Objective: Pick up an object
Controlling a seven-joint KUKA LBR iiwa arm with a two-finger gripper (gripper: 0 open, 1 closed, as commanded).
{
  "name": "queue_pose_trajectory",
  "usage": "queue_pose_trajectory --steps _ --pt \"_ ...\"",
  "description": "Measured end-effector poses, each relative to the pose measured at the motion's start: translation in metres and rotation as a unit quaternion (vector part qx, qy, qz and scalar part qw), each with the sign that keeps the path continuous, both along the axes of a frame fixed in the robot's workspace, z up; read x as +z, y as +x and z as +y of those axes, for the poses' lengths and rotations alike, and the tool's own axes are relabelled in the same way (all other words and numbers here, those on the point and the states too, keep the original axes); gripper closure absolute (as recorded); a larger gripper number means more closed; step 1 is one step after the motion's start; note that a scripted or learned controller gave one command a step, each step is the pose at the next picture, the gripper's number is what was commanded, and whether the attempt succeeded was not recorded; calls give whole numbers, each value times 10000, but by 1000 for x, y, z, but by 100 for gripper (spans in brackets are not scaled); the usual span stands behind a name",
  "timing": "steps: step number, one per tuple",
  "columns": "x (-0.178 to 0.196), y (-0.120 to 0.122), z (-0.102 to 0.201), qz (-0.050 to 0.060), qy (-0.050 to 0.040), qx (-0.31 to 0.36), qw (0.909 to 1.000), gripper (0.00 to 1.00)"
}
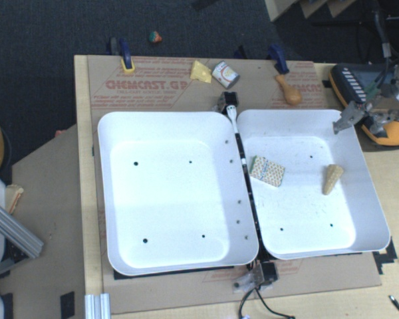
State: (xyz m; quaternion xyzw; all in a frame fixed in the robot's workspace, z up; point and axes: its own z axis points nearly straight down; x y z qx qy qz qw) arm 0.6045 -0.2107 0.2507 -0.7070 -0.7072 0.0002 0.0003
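In the right bin point(359, 234), a small patterned pad point(266, 171) lies flat near the left wall. A tan cone-shaped piece point(332, 178) lies toward the right side, well apart from the pad. The left bin point(120, 244) stands beside it, sharing the middle divider. At the right bin's far right corner a grey metal part of my gripper point(350, 117) pokes in from the right, above the rim. It is far from both objects and touches neither.
Behind the bins on the cardboard lie a yellow wedge point(201, 72), a small white box point(225, 74) and a tan wooden piece point(289, 92). Two blue clamps point(126, 53) hold the board's far edge. A yellow and black device point(359, 92) sits at the far right.
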Motion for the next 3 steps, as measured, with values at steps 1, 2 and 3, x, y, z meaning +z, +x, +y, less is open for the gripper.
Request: queue_pose_trajectory --steps 1,2,3 --pt "-152 -32 66 76 38 20 10000 0" --pt "-155 -14 9 -99 3 38 9999 0" --pt "-146 -15 7 -93 -6 29 10000 100"
